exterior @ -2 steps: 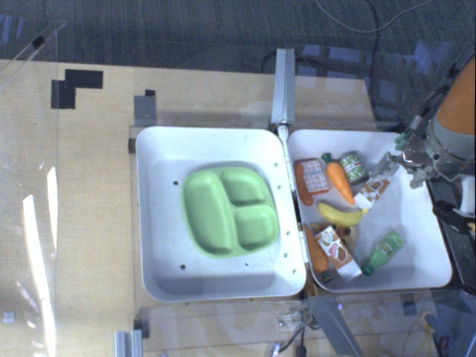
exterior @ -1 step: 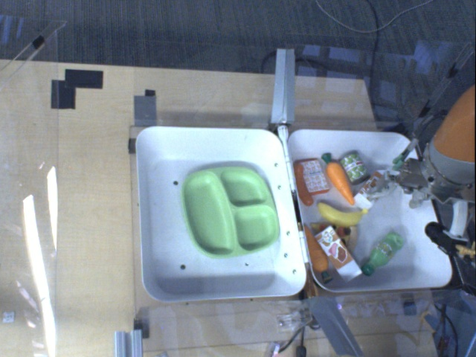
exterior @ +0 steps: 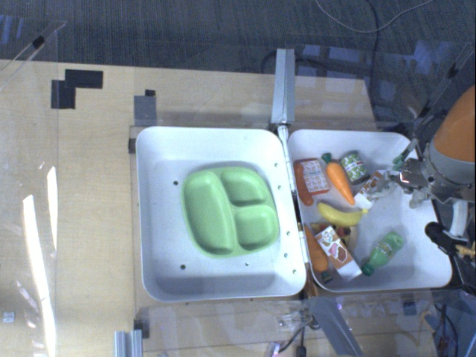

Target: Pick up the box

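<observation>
An orange-red box (exterior: 311,177) lies flat at the left side of the right bin (exterior: 416,274), next to the divider. A smaller printed carton (exterior: 336,250) lies tilted near that bin's front left corner. My gripper (exterior: 405,175) hangs over the right part of the same bin, well to the right of both boxes and touching neither. The arm's orange band (exterior: 457,129) is at the view's right edge.
Also in the right bin are a carrot (exterior: 341,183), a green can (exterior: 353,166), a banana (exterior: 340,213), a green bottle (exterior: 383,250) and a small packet (exterior: 370,190). A green divided plate (exterior: 230,210) sits in the left bin (exterior: 160,259).
</observation>
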`<action>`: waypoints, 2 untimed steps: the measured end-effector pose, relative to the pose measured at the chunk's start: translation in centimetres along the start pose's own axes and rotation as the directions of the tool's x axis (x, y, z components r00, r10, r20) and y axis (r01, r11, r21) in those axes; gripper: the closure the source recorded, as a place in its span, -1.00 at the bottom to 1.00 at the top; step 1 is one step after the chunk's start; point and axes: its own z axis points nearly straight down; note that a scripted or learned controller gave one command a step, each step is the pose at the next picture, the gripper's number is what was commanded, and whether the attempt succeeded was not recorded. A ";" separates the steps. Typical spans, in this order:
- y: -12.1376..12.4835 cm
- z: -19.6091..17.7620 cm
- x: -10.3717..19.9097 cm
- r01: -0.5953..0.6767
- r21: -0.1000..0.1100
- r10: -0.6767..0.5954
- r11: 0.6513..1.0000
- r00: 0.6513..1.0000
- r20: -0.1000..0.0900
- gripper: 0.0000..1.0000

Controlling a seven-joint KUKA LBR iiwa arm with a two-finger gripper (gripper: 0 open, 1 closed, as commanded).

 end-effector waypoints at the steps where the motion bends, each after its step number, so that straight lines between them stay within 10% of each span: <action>1: 3.2 -11.7 1.0 -0.170 0.006 0.170 0.985 0.985 0.003 -1.00; 2: 4.7 -1.4 1.6 0.089 0.010 -0.089 0.996 0.996 0.000 -1.00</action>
